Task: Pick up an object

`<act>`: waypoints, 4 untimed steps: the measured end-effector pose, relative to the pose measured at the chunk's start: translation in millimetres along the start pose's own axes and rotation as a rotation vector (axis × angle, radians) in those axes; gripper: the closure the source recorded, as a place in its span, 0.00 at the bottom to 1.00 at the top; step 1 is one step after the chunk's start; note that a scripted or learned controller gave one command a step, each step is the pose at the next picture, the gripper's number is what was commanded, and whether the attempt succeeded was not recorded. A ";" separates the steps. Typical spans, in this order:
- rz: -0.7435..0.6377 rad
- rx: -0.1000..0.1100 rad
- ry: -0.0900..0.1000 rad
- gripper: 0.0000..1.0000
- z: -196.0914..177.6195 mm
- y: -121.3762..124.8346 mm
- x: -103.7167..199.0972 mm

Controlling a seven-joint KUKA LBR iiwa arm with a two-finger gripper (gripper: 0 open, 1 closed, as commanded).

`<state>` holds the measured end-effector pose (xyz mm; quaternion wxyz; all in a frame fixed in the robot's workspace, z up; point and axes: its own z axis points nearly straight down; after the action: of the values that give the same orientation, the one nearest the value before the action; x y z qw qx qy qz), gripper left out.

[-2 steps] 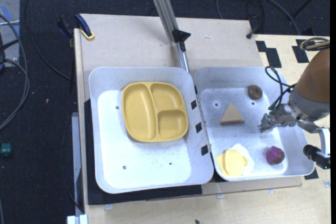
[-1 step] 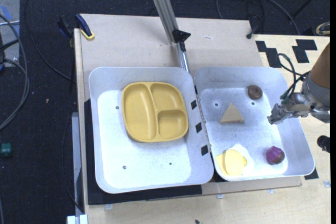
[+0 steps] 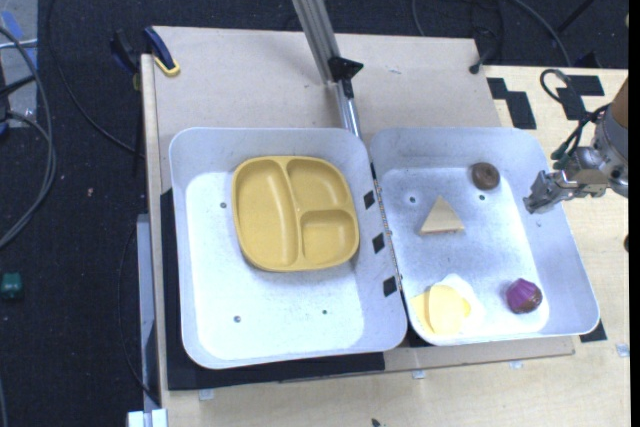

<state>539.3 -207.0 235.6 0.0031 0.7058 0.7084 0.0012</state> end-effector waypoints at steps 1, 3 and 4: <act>0.001 0.003 0.001 1.00 -23.7 1.1 -0.1; -0.005 0.006 0.004 1.00 -18.3 13.7 106.6; -0.004 0.007 0.004 1.00 -10.5 13.2 162.5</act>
<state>551.9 -44.4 245.8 -0.0008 0.7044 0.7098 0.0000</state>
